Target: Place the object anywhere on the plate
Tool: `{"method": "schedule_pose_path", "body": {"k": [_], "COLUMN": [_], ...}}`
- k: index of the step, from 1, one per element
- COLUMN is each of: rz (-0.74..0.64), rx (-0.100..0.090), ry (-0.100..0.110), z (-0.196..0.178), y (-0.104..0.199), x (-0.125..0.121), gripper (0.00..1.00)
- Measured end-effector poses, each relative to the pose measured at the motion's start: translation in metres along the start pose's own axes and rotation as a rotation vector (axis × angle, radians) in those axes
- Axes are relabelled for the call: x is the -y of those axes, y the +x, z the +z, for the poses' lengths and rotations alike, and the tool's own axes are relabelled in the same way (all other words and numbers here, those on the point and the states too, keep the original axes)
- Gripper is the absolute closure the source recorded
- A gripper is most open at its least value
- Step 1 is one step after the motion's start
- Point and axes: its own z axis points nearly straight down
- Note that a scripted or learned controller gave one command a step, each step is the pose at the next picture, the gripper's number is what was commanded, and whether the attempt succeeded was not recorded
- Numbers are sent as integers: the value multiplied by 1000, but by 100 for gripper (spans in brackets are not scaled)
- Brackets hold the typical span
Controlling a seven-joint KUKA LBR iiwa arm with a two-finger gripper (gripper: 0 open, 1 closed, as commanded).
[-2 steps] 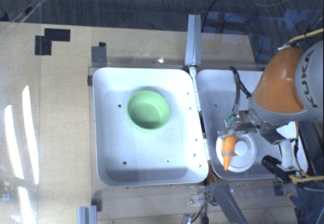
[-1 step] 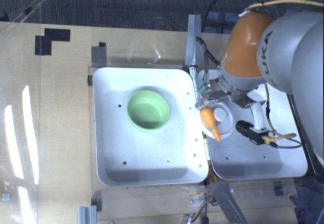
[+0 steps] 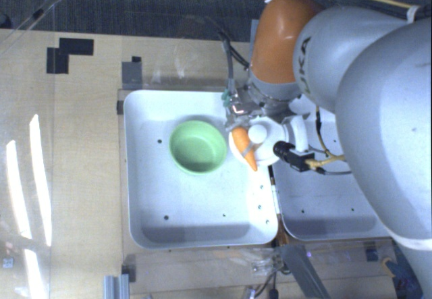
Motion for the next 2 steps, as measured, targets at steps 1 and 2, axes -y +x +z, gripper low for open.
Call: {"method": "schedule_pose_path", "body": {"k": [1, 2], "rz": [36, -6], "rx": [0, 1], "ry": [2, 1], "z": [26, 25], "y": [71, 11], "x": [5, -38], "gripper": [100, 100]}}
